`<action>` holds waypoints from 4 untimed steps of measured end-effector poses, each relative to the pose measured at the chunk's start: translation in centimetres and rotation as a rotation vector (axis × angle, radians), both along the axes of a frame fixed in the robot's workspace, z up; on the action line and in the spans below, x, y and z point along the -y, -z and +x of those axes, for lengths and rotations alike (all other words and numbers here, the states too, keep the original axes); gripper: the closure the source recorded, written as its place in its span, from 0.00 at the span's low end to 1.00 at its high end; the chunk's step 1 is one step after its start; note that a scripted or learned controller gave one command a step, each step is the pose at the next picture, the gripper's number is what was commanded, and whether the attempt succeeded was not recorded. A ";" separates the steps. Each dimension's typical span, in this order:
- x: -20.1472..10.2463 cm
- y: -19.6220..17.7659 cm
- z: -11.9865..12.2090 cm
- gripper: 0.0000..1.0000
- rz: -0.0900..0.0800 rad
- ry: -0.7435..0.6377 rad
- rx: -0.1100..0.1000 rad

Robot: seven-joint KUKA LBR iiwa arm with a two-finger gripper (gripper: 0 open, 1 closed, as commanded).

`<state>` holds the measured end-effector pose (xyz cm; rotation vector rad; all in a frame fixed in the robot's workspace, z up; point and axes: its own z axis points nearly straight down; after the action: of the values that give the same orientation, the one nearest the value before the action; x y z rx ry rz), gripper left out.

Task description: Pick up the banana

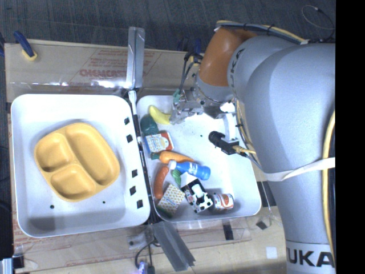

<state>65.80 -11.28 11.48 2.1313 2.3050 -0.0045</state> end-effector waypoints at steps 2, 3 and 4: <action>-0.6 1.8 0.0 0.00 -0.005 0.045 0.007; -3.6 -7.8 -2.8 0.00 0.003 -0.077 0.000; -3.5 -8.8 -2.7 1.00 0.003 -0.080 -0.001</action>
<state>63.07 -7.76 20.28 2.0396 2.3899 -0.0023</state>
